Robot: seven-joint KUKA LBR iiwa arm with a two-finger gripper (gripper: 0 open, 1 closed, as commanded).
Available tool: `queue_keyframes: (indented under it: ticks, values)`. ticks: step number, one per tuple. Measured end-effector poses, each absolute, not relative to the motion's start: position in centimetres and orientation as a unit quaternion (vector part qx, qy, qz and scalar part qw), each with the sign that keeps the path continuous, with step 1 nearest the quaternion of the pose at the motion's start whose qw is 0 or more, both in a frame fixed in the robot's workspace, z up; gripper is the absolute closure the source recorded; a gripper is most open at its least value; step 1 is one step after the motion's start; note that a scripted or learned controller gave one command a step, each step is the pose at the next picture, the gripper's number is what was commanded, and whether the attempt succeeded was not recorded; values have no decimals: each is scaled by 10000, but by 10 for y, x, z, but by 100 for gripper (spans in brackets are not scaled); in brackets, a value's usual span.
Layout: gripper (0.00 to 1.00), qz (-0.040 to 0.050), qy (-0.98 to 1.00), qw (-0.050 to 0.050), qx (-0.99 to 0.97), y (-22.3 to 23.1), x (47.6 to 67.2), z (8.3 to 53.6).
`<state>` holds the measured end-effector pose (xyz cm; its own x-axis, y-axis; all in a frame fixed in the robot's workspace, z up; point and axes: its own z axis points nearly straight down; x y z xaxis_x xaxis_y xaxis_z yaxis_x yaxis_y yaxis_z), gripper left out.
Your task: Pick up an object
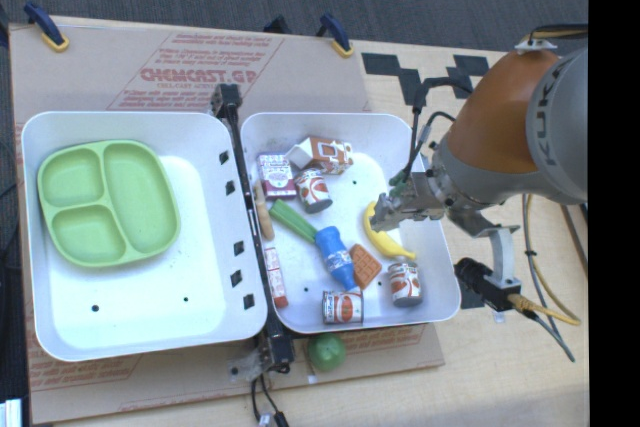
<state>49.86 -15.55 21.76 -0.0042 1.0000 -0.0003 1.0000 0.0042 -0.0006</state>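
Over the right bin (425,310), the gripper (392,211) sits low at the right side, just above the banana (384,237), which lies against the bin's right wall. Whether it touches the banana I cannot tell, and its fingers are hidden under the wrist, so I cannot tell if they are apart or together. No object is seen between them.

Near the banana, a small can (404,283) with a red label stands toward the bin's front, and a second can (343,307) lies on its side at the front edge. A blue bottle (336,258) lies in the middle, touching an orange cracker-like piece (365,266), with a green stick-shaped object (293,220) beside it. Several small red and white boxes (300,170) lie at the back of this bin.

The left bin (130,310) holds a green divided plate (108,203) in its upper left part. A green ball (325,351) rests on the bench, outside the bins, just in front of the right one.
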Motion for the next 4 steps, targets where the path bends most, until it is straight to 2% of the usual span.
queue_keyframes:
  ticks: [1,2,3,4]
  values:
    - [100,6,-7092,8,-7050,-144,561,203]
    - [100,9,-7088,8,-7054,-157,511,220]
    - [100,10,-7096,7,-7046,-151,559,204]
    - [100,0,-7090,0,-7052,-148,638,201]
